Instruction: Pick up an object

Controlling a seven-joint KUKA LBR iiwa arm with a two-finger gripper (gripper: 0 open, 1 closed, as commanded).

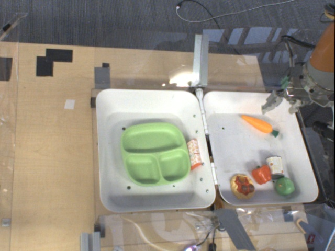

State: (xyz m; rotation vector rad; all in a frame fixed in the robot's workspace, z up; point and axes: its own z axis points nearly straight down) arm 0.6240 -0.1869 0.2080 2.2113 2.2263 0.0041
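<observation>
The right bin [230, 140] holds an orange carrot [256, 124] with a green tip near its far side. Along its near edge lie a round red-and-yellow fruit [243, 186], a red piece [261, 174], a small white can [275, 166] and a green ball [285, 187]. My gripper [280, 103] hangs over the bin's far right corner, up and to the right of the carrot. It is open, with nothing between its fingers [268, 104].
The left bin [112, 114] holds a green divided plate [155, 153], with a small red-and-white packet [194, 153] by the plate's right side. A metal post [201, 56] stands behind the seam between the bins. The arm's orange band [322, 56] is at the right edge.
</observation>
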